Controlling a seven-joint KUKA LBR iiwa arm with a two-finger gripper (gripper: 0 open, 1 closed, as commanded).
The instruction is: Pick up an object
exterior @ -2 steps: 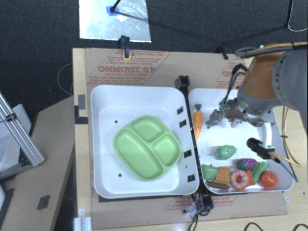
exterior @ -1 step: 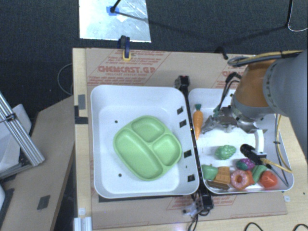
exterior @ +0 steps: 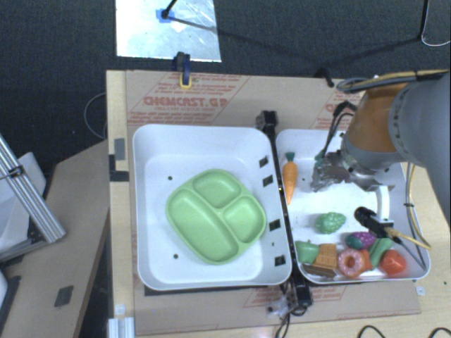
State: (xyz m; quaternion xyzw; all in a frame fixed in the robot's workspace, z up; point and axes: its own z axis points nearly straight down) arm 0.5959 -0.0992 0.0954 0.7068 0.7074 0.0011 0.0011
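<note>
My gripper [exterior: 321, 178] hangs over the upper middle of the right bin [exterior: 303, 145], just right of an orange toy carrot [exterior: 289, 176] that lies along the bin's left wall. Below the gripper lies a green broccoli-like piece [exterior: 330, 222]. Along the bin's front edge sit a green pepper [exterior: 306, 250], a brown toast slice [exterior: 325, 258], a pink donut [exterior: 350, 262], purple grapes [exterior: 360, 240], a green piece [exterior: 378, 249] and a red tomato [exterior: 393, 261]. Nothing shows between the gripper's fingers.
The left bin [exterior: 155, 153] holds a green divided plate [exterior: 215, 215]. A black divider [exterior: 276, 189] separates the two bins. The grey arm [exterior: 416, 125] reaches in from the right above the right bin's far corner.
</note>
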